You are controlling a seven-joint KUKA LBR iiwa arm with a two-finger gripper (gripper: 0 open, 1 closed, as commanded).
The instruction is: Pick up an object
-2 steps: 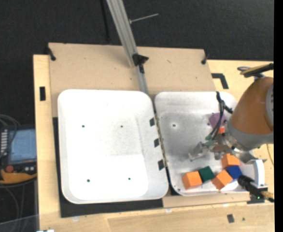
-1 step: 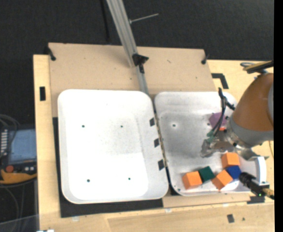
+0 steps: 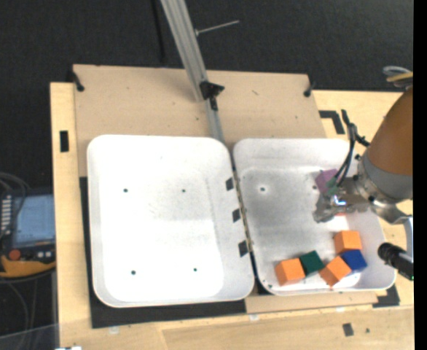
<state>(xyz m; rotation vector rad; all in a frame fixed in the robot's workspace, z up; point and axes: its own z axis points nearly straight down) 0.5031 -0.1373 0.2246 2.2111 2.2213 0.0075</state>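
The grey metal hand (image 3: 328, 208) is hanging over the right shallow white plastic bin (image 3: 286, 159), near its right edge; its grip cannot be told. Orange (image 3: 290, 270), green (image 3: 312, 261) and blue (image 3: 353, 259) blocks are lying along the bin's front edge.

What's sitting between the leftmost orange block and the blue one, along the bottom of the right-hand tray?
In the camera view, a dark green block and another orange block sit between the leftmost orange block and the blue block.

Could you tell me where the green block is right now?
The green block lies in the right bin, near its front edge, between two orange blocks.
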